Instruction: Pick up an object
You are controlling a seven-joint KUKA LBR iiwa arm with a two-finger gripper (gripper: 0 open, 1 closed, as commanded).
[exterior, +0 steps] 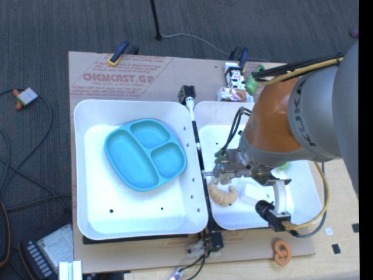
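The arm's wrist and gripper (226, 175) hang low over the near left part of the right bin (259, 220). Just below the gripper lies a tan croissant-shaped object (224, 195) on the bin floor, touching or almost touching the gripper's underside. A small white piece (249, 200) lies to its right. A green object (283, 167) peeks out from behind the arm at the right. The arm's body hides much of the right bin.
The left bin (93, 214) holds a blue divided plate (145, 153). An orange ring (282, 252) lies on the bench in front of the right bin. Small boxed items (234, 85) and clamps sit along the far edge. Cables run on the carpet at the left.
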